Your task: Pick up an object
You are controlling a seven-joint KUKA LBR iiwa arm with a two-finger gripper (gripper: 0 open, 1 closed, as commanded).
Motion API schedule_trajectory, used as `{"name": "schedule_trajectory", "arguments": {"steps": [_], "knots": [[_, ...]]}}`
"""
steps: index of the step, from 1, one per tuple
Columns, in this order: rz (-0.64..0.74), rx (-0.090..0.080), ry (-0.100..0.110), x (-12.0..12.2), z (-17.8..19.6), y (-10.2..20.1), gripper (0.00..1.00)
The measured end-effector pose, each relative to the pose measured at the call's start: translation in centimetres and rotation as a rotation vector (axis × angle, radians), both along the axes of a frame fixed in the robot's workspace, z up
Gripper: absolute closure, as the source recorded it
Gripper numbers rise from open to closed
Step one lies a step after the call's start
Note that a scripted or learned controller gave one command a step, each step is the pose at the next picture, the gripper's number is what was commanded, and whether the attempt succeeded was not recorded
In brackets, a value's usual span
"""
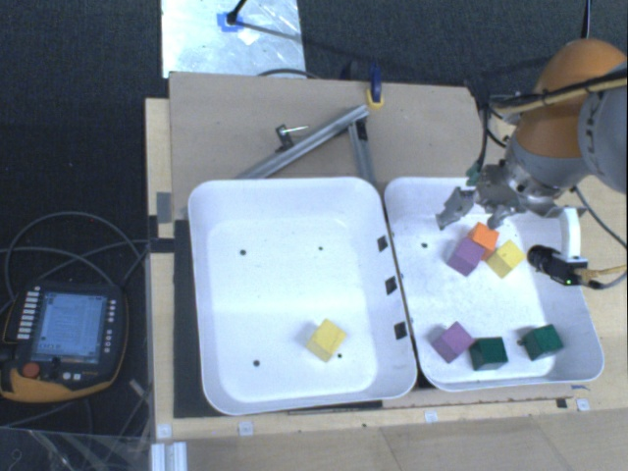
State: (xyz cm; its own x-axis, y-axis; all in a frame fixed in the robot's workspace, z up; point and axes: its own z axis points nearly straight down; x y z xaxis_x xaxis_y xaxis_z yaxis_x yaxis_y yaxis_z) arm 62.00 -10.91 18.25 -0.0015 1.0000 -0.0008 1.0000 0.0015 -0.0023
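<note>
My gripper (472,214) hangs over the far part of the right bin (422,292), open, with nothing between its fingers (451,210). Just in front of it lies a cluster of three cubes: an orange cube (484,235), a purple cube (467,255) and a yellow cube (506,258), touching one another. Along the right bin's near side lie another purple cube (453,341), a dark green cube (488,352) and a green cube (541,341). A lone yellow cube (327,340) lies in the left bin (235,263).
A grey metal bar (304,143) lies aslant on the board behind the bins. A teach pendant (61,340) with cables rests on the floor at the left. A foil sheet (231,23) lies at the far top.
</note>
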Motion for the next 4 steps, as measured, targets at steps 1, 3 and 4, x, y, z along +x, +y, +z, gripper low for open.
{"name": "schedule_trajectory", "arguments": {"steps": [1,3,4], "knots": [[0.002,-0.002,-0.007,0.3,-5.9,0.1,0.00],[0.004,0.000,-0.008,0.6,-8.0,0.1,1.00],[0.003,0.000,-0.011,0.6,-1.5,0.1,1.00]]}}
